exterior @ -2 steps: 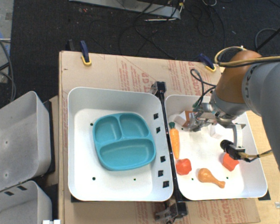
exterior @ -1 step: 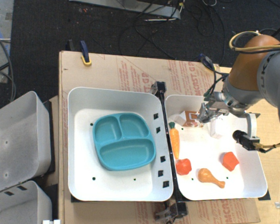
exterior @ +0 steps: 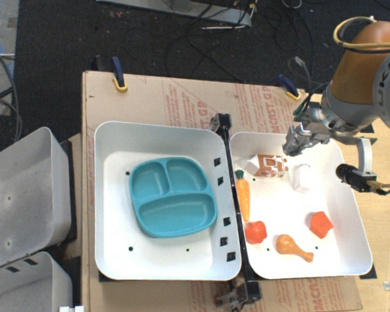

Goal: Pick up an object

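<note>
Gripper (exterior: 293,149) hangs above the right bin (exterior: 351,194), just beyond the small carton (exterior: 271,166); jaw state cannot be told. Near the carton: white cup (exterior: 302,176), carrot (exterior: 244,198), red pepper (exterior: 255,232), drumstick (exterior: 293,247), red block (exterior: 320,224). Blue plate (exterior: 173,197) in the left bin (exterior: 114,180).

Just below and left of the fingers (exterior: 293,149) lies a small brown and white carton (exterior: 269,166), tipped on its side. Just below and right of them, beside the carton, sits a small white cup (exterior: 302,176), hard to make out against the white floor. Further below and left, an orange carrot (exterior: 244,197) lies lengthwise, green end pointing up. Beneath its lower tip, touching or nearly so, is a red pepper (exterior: 255,232). Well below the fingers lies a tan chicken drumstick (exterior: 293,247), its thin end pointing right. Below and right rests an orange-red block (exterior: 320,224).
</note>
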Action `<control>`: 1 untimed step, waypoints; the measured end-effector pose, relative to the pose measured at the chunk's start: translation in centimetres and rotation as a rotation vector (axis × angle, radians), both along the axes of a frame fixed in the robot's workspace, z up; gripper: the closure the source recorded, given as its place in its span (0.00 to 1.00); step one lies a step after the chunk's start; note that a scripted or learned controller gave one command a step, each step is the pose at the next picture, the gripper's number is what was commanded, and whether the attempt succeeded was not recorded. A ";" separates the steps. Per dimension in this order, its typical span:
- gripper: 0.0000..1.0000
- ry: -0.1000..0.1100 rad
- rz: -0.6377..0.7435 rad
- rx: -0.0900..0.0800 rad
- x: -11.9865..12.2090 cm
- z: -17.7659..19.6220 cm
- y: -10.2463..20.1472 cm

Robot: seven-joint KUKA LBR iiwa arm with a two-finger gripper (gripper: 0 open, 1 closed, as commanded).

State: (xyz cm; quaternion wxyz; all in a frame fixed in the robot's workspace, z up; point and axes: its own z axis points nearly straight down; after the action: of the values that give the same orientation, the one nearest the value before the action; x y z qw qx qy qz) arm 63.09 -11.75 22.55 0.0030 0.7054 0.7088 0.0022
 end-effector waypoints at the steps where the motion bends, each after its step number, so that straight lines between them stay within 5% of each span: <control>1: 1.00 0.002 0.000 0.000 0.1 3.3 0.0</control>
State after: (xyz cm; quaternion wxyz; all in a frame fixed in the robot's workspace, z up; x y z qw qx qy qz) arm 63.20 -11.75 25.83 0.0021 0.7055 0.7087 0.0014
